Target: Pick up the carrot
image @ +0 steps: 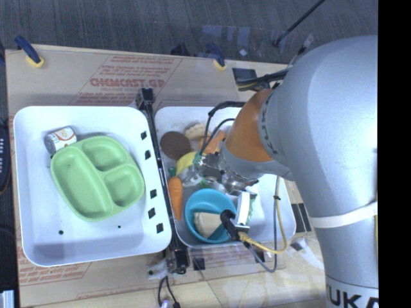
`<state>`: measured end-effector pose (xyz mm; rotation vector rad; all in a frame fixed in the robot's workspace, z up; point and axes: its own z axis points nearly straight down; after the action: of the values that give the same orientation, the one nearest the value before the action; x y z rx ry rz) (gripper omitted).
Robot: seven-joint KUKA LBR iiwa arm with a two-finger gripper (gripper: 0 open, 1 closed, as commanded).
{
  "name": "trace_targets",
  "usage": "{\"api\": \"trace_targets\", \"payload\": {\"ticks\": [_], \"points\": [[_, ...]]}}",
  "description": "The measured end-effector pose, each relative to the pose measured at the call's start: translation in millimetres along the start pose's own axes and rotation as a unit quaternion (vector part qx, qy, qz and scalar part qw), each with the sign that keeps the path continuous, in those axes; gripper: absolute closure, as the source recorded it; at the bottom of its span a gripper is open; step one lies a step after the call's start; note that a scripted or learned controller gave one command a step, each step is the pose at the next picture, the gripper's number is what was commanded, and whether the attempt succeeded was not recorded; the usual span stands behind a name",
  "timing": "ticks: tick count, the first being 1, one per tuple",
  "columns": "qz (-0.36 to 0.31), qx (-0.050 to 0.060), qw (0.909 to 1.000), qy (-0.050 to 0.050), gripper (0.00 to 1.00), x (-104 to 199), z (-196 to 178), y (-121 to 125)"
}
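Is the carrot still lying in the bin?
Yes. The carrot lies flat in the right bin, along its left wall beside the blue bowl.

carrot (175, 197) beside blue bowl (207, 214), gripper (204, 167) perhaps above

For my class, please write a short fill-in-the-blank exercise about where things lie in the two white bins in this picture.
1. The green divided plastic plate lies in the ______ bin.
2. The long orange carrot lies against the ______ wall of the right-hand white bin.
3. The round bowl beside the carrot is ______ in colour.
4. The small printed carton sits at the plate's upper ______ corner.

Missing words: left; left; blue; left
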<state>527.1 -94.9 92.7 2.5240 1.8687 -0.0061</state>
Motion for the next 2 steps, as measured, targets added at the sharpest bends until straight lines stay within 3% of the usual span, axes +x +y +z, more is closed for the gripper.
{"api": "trace_targets", "payload": {"ticks": [1, 2], "points": [[0.108, -0.005, 0.9941, 0.0, 0.0, -7, -1, -15], [0.132, 0.002, 0.9912, 0.002, 0.0, 8, -21, 86]]}}
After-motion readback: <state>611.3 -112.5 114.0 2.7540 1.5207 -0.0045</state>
